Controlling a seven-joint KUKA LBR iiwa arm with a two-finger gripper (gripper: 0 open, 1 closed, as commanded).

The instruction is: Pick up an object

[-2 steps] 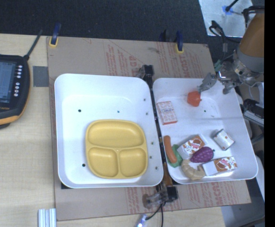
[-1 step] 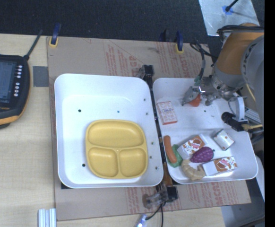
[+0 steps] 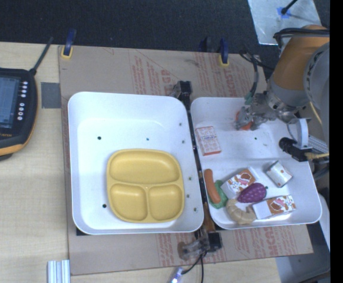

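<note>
The right bin holds a small red-and-white packet near its left wall, a silver can-like piece on the right, and a cluster at the front: an orange sausage, a green piece, a purple eggplant, two printed cartons and a tan piece. My gripper hangs low over the back of the right bin, apart from all these objects. I see nothing between its fingers.
The left bin carries a yellow three-compartment tray. A tablet-like pendant lies at the far left of the bench. Clamps pin the cardboard base at the back.
</note>
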